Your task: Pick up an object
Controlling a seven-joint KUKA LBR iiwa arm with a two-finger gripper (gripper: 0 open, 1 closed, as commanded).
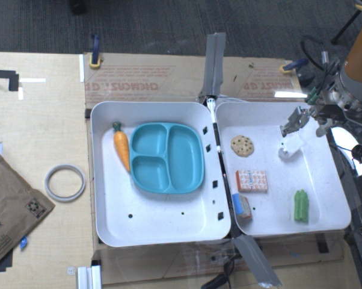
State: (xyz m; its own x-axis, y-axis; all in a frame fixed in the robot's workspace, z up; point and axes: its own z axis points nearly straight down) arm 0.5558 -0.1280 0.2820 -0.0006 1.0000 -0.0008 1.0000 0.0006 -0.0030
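My gripper [305,127] hangs over the back right part of the right bin [325,221], open, with nothing between its fingers. Just below it a small whitish object [287,152] lies on the bin floor. In the same bin are a chocolate-chip cookie [242,145], a small orange-and-white box [252,180], a green ridged piece [300,206] and a small blue packet [240,205] against the left wall. The left bin [163,230] holds an orange carrot [121,148] and a teal divided plate [168,157].
A grey tape ring [65,182] and a brown paper bag [9,212] lie on the bench left of the bins. Cables and the arm's wrist crowd the upper right. A grey divider bar [214,65] rises between the bins at the back.
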